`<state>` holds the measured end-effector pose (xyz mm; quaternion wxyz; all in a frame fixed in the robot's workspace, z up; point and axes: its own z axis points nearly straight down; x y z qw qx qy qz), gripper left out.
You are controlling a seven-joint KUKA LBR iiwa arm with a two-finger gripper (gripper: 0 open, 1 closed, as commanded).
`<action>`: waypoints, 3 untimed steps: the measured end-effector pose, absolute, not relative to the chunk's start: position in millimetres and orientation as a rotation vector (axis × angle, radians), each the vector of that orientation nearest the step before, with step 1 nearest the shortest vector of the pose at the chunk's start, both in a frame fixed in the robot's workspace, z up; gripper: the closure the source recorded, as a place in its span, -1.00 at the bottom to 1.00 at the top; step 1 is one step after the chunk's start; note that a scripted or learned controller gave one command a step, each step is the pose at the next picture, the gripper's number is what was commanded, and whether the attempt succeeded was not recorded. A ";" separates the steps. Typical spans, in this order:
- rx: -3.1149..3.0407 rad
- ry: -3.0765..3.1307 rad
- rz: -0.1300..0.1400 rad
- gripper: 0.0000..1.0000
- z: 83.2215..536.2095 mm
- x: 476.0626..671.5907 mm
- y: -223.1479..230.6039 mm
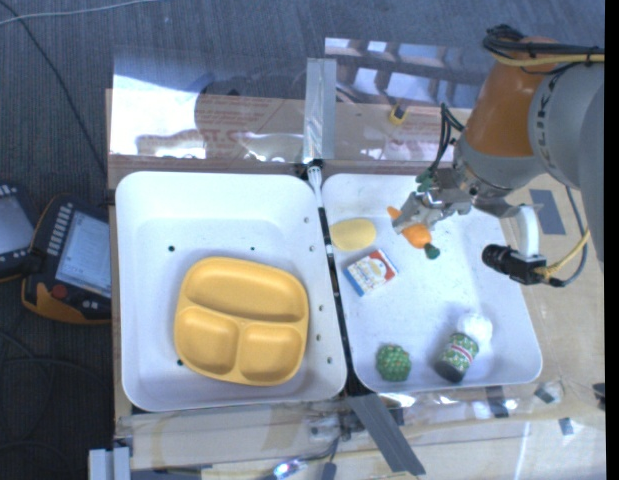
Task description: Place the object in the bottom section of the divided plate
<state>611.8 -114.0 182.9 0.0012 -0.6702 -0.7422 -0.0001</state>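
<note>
Over the right bin [509, 298], near its upper edge, the tool [417, 218] hangs with a small orange carrot-like object [419, 235] pinched between its fingers, lifted above the bin floor. Open floor lies below it. Four more items sit in this bin: one pale yellow lump [353, 233], one small carton [370, 272], one green ball [393, 362], one bottle [459, 352]. One yellow divided plate [242, 320] rests in the left bin [149, 228], bare floor all round. The arm bends in from the right.
</note>
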 end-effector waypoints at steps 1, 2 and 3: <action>-2.020 -2.404 0.003 1.00 183.0 623.4 -29.3; -1.674 -2.655 0.002 1.00 182.8 538.3 38.3; -1.675 -2.654 0.002 -1.00 182.9 538.4 38.0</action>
